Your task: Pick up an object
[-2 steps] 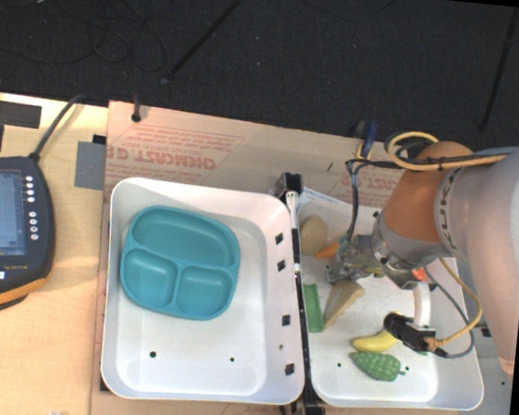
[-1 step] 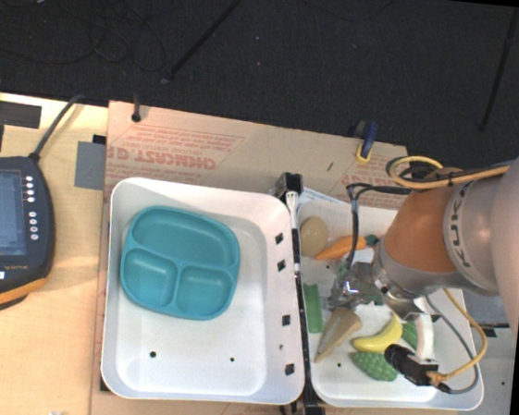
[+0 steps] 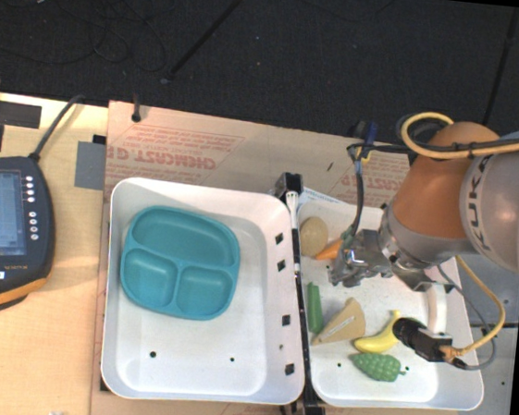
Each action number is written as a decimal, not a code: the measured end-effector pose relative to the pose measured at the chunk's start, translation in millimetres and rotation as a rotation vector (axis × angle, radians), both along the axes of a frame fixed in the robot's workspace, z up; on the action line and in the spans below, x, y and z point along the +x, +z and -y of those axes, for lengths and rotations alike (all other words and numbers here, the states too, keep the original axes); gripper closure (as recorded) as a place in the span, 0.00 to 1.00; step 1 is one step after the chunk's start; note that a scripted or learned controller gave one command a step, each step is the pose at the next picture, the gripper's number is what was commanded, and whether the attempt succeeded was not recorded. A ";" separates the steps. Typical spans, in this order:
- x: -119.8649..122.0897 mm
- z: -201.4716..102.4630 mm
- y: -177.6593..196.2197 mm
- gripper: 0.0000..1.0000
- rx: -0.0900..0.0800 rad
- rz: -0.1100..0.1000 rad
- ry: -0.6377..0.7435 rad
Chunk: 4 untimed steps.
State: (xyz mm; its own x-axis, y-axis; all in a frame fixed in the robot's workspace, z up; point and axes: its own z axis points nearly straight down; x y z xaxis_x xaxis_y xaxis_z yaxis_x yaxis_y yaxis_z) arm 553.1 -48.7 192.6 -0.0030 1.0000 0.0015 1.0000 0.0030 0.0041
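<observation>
Over the right bin [image 3: 462, 394], the gripper [image 3: 353, 267] hangs at the end of the grey arm [image 3: 497, 206]; whether its claw is wide or narrow cannot be told from this angle, and nothing is seen held between its tips; a beige round object [image 3: 313, 233] lies at the bin's far left corner, with an orange piece [image 3: 329, 250] touching it just beside the gripper; a green stick [image 3: 313, 307] lies along the bin's left wall; a tan wedge [image 3: 346, 321] sits beside that, toward the bin's middle; a yellow banana [image 3: 377, 336] lies right of the wedge; a green bumpy fruit [image 3: 376, 366] rests near the bin's front edge; a teal divided tray [image 3: 180, 263] lies in the left bin [image 3: 186, 366], well apart from the right bin's contents; a handheld screen unit [image 3: 1, 224] sits farther left again.
</observation>
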 end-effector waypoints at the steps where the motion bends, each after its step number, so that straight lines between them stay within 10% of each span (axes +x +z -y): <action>1: -1.2 0.7 -5.5 0.00 -0.001 -0.007 -0.001; 2: 22.7 66.9 -58.0 0.00 -0.004 -0.010 -0.007; 3: -28.5 44.0 -105.5 0.00 0.001 -0.006 -0.005; 4: 1.9 44.5 -103.3 0.00 -0.001 -0.003 -0.002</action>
